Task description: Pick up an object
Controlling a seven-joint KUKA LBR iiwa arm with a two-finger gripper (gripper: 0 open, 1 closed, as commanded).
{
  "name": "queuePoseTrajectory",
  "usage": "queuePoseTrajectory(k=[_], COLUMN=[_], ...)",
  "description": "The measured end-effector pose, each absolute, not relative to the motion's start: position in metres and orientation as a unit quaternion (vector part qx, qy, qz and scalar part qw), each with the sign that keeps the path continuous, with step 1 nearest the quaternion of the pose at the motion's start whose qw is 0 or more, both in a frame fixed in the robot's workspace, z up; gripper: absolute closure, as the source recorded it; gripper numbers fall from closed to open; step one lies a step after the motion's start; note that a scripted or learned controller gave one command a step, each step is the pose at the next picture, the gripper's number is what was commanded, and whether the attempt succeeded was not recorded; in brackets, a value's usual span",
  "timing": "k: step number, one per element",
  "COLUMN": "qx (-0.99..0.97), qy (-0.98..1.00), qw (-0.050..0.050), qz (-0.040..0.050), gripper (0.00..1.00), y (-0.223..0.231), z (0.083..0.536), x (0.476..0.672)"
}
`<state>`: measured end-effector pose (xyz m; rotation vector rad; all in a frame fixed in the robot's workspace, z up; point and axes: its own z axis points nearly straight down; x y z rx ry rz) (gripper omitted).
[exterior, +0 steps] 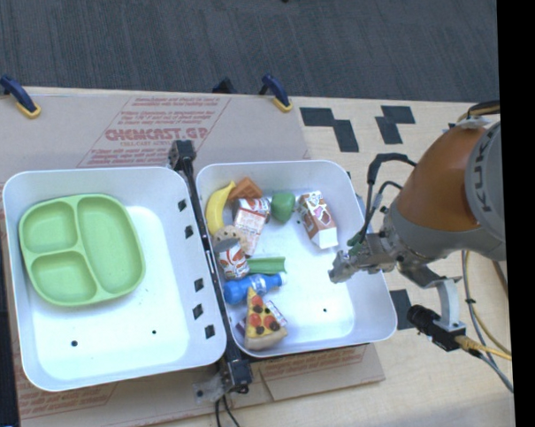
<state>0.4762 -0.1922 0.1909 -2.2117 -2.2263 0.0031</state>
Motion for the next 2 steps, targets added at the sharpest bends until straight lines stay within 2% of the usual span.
queuePoseTrajectory(k=[1, 2], qx=[-0.705, -0.705], qy=[-0.709, -0.709], qw=[-0.002, 0.002], qz=[-0.0003, 0.0012], gripper=[1.0, 1.0], y=[-0.179, -0.208], z=[0.291, 0.209], x=[0.478, 0.529])
